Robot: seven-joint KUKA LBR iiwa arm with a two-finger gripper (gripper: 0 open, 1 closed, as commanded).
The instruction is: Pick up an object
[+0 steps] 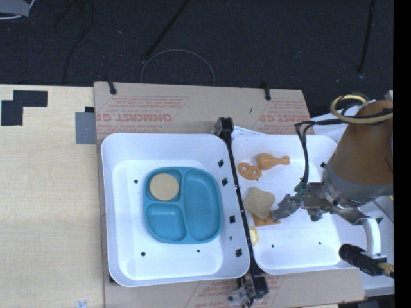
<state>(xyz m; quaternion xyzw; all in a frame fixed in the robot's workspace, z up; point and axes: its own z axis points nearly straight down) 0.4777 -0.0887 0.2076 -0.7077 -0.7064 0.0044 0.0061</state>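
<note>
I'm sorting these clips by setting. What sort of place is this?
Probably a robotics lab test bench: two white bins on taped cardboard, a blue divided plate and toy food, cables across dark carpet, and the arm's gripper reaching in.

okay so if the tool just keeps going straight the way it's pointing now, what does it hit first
Probably the tan bread-like piece just ahead of the tool, which points toward the view's left in the right bin; its height above it is unclear.

Blue tray (192, 210), tan cookie (164, 186), white bins (119, 172), orange drumstick (272, 161), beige bread slice (259, 201)
</note>
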